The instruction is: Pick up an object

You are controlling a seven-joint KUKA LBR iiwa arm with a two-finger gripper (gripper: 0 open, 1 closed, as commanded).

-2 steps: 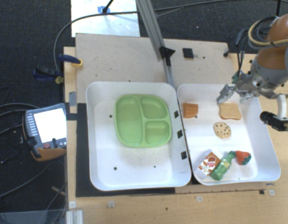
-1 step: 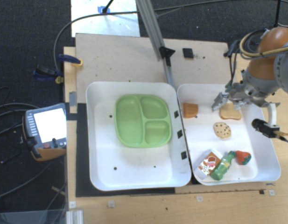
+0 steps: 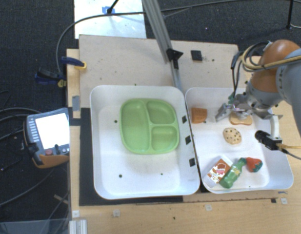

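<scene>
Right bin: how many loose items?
6. Bread chunk far left; toast slice under gripper; cookie centre; snack packet, green bottle, strawberry along the near edge. The arm may hide more.

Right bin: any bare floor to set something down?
Yes: right bin floor between the orange block and the snack packet, left of the cookie. Crowded: far edge by the gripper, near edge with green bottle and strawberry.

One fixed camera above the bench [image 3: 140, 62], angled down, both white bins [image 3: 106, 179] in frame
</scene>
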